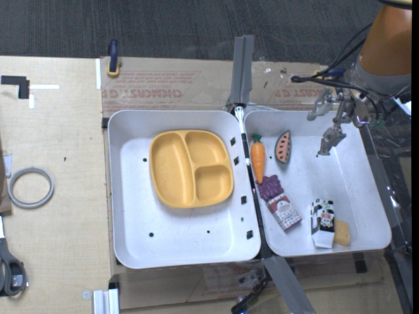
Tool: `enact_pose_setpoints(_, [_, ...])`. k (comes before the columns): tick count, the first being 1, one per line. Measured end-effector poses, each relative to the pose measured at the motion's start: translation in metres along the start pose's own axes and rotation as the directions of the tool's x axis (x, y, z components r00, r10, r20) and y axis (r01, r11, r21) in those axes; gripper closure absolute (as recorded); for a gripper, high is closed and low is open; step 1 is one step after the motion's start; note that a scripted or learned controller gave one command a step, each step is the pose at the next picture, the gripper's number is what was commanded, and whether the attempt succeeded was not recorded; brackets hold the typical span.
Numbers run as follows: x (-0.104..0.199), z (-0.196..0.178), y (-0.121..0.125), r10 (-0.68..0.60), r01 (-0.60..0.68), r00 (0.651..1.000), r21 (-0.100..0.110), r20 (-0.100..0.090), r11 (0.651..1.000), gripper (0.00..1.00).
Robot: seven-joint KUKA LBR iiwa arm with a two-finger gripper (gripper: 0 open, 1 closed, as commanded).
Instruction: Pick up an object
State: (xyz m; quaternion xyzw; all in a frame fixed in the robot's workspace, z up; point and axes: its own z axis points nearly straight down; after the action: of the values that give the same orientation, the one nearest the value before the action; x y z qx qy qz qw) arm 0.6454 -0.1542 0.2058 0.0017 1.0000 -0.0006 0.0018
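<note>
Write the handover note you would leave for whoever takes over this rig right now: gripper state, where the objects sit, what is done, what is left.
Gripper: above the far part of the right bin, nothing seen between its fingers; open or shut not readable.
Right bin holds: carrot and purple grapes by the left wall, watermelon slice, red-and-white packet, cow-print carton with a yellow block touching it.
Left bin: yellow divided plate.
Done: nothing lifted.
Left: pick up one object; the watermelon slice looks nearest.

Grey tape roll [30,187] and scissors [11,273] on the tabletop [59,241]; blue-handled clamp [113,59] on cardboard [170,84].
</note>
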Motion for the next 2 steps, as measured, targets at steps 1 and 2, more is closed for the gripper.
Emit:
enact_pose_setpoints(1, [-0.002, 0.032, 0.040, 0.544, -0.544, 0.839, 0.001, -0.002, 0.839, 0.00])
enact_pose_setpoints(2, [-0.003, 0.101, 0.060, 0.778, -0.778, 0.629, 0.003, -0.002, 0.629, 0.00])
